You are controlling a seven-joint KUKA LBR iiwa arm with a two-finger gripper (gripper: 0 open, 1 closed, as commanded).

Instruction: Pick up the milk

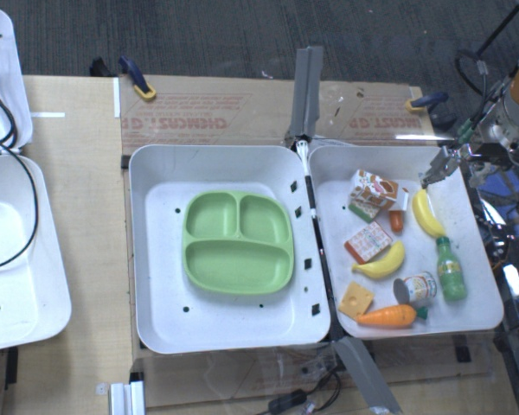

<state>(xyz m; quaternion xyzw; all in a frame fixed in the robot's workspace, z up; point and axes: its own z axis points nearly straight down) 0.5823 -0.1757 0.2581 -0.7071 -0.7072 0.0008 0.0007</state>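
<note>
Up at the right bin's (pixel 495 314) far right corner, the end effector (pixel 441 167) hangs over the rim, a thin metal tip pointing down and to the left; whether it is wide or narrow cannot be told from this angle, and nothing shows between its tips. It sits apart from everything in the bin.

The milk carton (pixel 372 194) lies on its side in the upper middle of the right bin, its printed face up, well clear of the end effector. Just below it lies a second small carton (pixel 368 242) with a red and white face. A small red item (pixel 397 221) sits between the milk carton and a banana (pixel 427 214) that lies along the right side. A second banana (pixel 382 262) curves just below the red and white carton, touching or nearly touching it. A green bottle (pixel 451 271) lies near the right wall. A small can (pixel 416 289) lies on its side beside the bottle, and a carrot (pixel 387 317) lies along the near edge just under it. A cheese wedge (pixel 356 301) sits left of the can.

The left bin (pixel 147 258) holds a green divided plate (pixel 238 243), lying flat in its middle. Both bins rest on the desk (pixel 78 145).
</note>
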